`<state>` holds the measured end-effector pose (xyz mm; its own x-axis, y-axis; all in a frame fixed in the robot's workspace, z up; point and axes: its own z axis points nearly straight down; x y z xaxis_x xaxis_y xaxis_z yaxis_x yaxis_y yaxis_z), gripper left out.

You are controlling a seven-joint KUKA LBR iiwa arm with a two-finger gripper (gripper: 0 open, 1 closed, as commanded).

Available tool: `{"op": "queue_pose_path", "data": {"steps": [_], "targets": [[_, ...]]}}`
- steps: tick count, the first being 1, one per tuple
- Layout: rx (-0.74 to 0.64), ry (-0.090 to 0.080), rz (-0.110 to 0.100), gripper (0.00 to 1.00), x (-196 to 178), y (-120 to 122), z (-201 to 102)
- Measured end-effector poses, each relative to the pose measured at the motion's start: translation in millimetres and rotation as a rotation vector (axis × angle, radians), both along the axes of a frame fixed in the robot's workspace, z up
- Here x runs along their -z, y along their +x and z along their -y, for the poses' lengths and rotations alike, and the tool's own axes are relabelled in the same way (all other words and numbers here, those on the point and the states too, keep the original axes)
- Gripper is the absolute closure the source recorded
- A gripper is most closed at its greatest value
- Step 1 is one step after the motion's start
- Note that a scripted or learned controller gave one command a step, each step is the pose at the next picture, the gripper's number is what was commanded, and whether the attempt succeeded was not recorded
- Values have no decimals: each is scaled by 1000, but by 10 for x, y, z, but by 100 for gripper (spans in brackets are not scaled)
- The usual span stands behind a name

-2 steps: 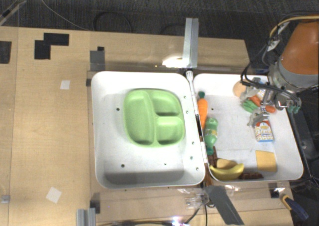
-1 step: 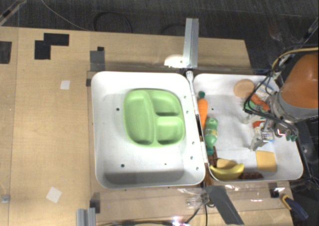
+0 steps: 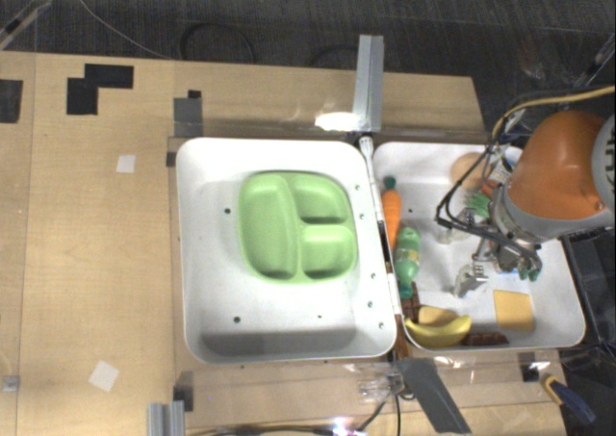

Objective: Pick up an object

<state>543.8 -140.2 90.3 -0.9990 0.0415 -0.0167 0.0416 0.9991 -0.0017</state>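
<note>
Left bin: holds a green tray, likely the drop side.
Right bin: carrot, green bottle, banana, yellow block lie loose, none lifted.
Gripper: low between bottle and block, nothing between its fingers; open or closed unclear.
Hidden: arm covers the bin's far corner.

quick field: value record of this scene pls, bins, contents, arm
left bin: holds a green divided tray
right bin: carrot, green bottle, banana, yellow block
arm: over the right bin, reaching in from the right
gripper: low over the bin floor, between the green bottle and the yellow block
grasp: nothing seen between the fingers
</note>
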Motion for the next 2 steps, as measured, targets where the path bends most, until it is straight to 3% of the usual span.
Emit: {"op": "queue_pose_path", "data": {"steps": [1, 2], "targets": [[35, 1, 3, 0, -9, -252, -548], [55, 1, 7, 0, -9, -278, -542]]}}
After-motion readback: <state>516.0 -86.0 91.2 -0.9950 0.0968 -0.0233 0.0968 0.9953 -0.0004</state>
